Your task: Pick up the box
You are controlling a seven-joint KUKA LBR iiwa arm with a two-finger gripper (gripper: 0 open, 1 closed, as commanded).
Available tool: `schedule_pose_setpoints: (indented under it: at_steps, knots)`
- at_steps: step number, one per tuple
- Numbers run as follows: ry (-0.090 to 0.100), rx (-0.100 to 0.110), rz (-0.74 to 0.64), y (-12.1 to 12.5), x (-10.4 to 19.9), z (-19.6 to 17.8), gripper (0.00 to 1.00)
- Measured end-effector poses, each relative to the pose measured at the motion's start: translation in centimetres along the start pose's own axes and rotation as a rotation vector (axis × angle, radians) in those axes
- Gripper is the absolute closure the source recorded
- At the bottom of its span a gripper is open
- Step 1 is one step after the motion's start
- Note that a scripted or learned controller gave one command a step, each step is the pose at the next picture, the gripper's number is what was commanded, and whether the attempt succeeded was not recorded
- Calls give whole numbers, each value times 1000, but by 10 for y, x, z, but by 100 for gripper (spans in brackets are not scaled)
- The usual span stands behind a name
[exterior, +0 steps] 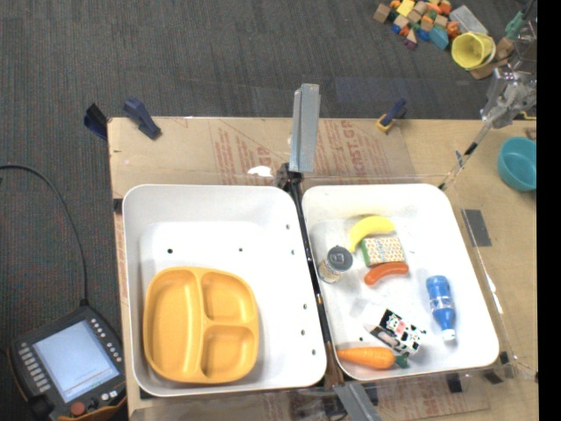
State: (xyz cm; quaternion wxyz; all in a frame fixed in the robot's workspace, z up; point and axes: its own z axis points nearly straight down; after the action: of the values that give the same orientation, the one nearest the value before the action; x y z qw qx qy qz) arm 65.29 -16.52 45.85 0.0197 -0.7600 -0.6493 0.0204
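1. Orange carrot (369,357) lies along the near edge of the right bin (465,235), long axis roughly parallel to that edge.
2. Just beyond the carrot, touching or nearly touching it, sits a small black-and-white cow-patterned carton (396,331), tilted, near the bin's near-right corner. A blue bottle (441,303) lies to its right, close to the right wall, long axis running near to far.
3. Mid-bin: the box (384,250), the task's thing. It is a small box with a speckled pale face and a green edge, set slightly askew, its longer side running roughly left to right. A red sausage-shaped toy (387,273) touches its near side, a yellow banana (370,229) curves against its far-left side, and a small jar with a dark lid (337,261) stands just to its left.
4. Left bin (210,204) carries a yellow divided tray (201,324) at its near-left corner.
5. Gripper: cannot tell its state; the arm is not identifiable over either bin.
6. Judgement: approach comes from the right, so the box lies left of the incoming arm, across the bin's right wall. With neighbours crowding its near and far sides, closing across the short axis risks catching the sausage or banana; the left-right ends look somewhat freer.
7. Far off the bench, coloured blocks (419,13) and a yellow cup (472,50) sit on the floor.
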Motion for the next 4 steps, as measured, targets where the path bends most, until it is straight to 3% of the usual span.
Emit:
schedule_pose_setpoints:
  at_steps: [4]
  knots:
    - [-3,29,-29,5,10,-25,100]
